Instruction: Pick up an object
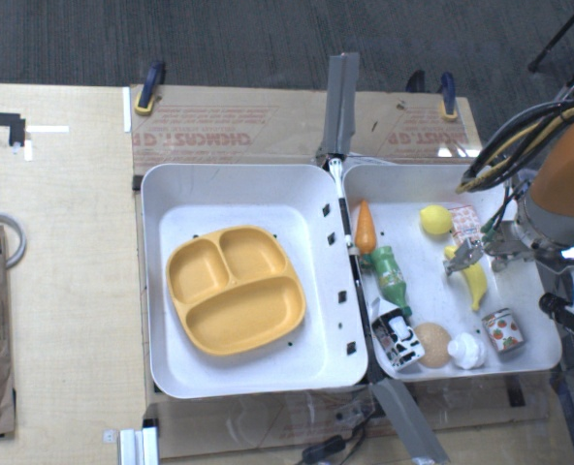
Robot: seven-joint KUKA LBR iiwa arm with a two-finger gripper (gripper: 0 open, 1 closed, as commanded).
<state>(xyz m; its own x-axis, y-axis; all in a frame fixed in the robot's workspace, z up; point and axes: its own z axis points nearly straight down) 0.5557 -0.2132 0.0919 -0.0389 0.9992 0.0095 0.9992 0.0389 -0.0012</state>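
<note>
A pale wooden bench on dark carpet carries two white bins side by side; the left bin (156,289) holds a yellow divided plate (236,290), stiff and wide, poor for two fingers. The right bin (418,374) holds a carrot (365,226) and a green bottle (390,276) along its left wall, a lemon (435,220), a banana (475,281) in the middle, and a small can (503,331) near the front right corner. The gripper (462,257) hangs over the banana's upper end; whether it is apart or together I cannot tell. The banana looks light, smooth and curved, probably plastic, so it may slip; I would take it across its middle.
</note>
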